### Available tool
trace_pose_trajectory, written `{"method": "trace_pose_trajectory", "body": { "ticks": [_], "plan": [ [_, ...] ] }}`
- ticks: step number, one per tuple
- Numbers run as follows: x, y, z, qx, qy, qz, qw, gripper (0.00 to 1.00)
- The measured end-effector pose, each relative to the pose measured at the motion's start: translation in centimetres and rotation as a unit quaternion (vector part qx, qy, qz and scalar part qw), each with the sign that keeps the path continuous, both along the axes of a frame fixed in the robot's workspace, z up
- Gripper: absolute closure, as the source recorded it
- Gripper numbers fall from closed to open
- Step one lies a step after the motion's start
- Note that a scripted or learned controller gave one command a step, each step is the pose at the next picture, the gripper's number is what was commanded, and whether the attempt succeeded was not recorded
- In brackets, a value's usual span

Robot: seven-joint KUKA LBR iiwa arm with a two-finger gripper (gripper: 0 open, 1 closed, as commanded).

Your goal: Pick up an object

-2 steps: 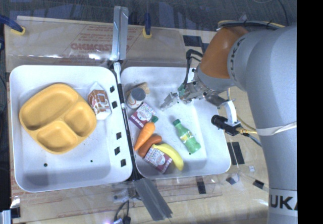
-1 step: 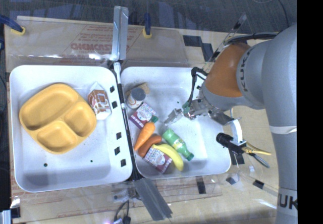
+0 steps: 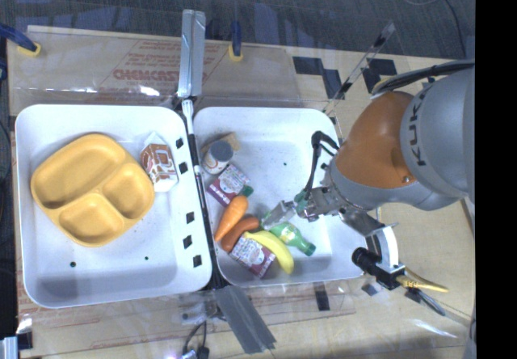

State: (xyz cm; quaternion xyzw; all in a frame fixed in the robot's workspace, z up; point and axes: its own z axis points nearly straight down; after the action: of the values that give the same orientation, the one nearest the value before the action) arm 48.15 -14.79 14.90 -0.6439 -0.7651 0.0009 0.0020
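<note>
The right bin (image 3: 266, 113) holds a heap of small items. An orange carrot (image 3: 232, 217) lies slanted beside a yellow banana (image 3: 275, 251) and a small green bottle (image 3: 294, 239). One maroon packet (image 3: 229, 183) sits above the carrot and another maroon packet (image 3: 252, 255) lies under the banana's left end. A round can (image 3: 216, 154) stands in the bin's far left corner. My gripper (image 3: 283, 213) reaches in from the right, low over the heap, just above the green bottle and the banana. Nothing is visibly lifted.
The left bin (image 3: 97, 276) carries a yellow compartment tray (image 3: 90, 187) and a small brown and white carton (image 3: 159, 165) near the divider. The arm's orange and grey body (image 3: 380, 159) covers the right bin's right edge. Bare bin floor lies in the right bin's upper middle.
</note>
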Motion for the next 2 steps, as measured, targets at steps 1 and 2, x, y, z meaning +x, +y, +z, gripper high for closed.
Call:
{"method": "trace_pose_trajectory", "body": {
  "ticks": [1,2],
  "plan": [
    [-0.49,-1.65,-5.97,-0.0004,-0.001,-0.001,1.0,0.0],
    [-0.47,-1.66,-5.21,-0.0006,0.001,0.001,1.0,1.0]
  ]
}}
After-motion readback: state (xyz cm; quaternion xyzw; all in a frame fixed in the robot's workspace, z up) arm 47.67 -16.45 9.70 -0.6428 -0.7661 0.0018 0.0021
